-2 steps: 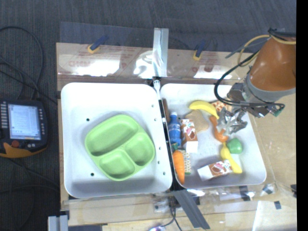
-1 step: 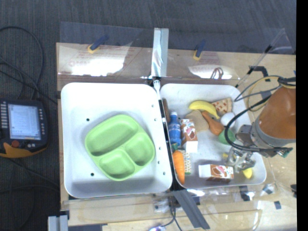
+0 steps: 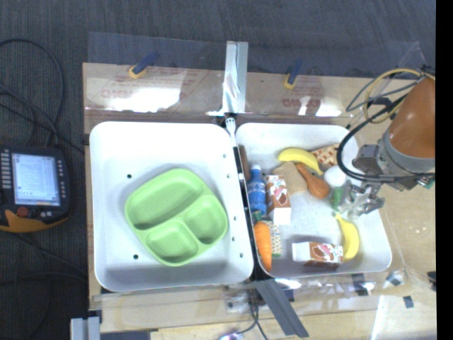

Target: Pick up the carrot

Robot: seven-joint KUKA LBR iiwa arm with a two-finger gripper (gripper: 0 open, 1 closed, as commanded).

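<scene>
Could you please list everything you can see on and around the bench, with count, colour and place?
Shallow plastic bins: two, white, side by side.
Divided plastic plate: one, green, left bin.
Toy carrot: one, orange, right bin, by the divider.
Plastic bottle: one, blue, behind the carrot.
Toy bananas: two, yellow, right bin, back and front right.
Small cartons: two, white and red-brown, right bin.
Handheld control pendant: one, dark, left of the bench.
Gripper: one, grey, above the right bin's right side.
</scene>
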